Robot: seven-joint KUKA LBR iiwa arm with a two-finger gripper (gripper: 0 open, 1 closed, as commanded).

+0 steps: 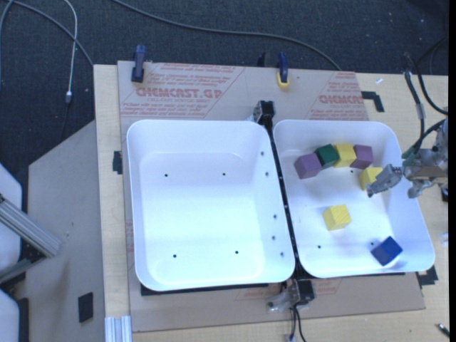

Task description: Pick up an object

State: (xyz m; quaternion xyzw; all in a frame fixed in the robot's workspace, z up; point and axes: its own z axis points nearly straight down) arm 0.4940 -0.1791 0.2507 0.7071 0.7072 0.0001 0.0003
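I see the right bin [399,135] holding purple, green, yellow and blue blocks, and the gripper [379,182] beside a small yellow block [370,176] at the bin's right wall, though I cannot tell its grip there.

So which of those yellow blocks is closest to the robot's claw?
The small yellow cube beside the end effector, at the right bin's wall; the other two yellow cubes sit farther off.

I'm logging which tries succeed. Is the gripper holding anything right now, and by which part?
It cannot be told. The gripper sits at the right bin's right wall, right beside a yellow block, but the view is too blurred to show a hold.
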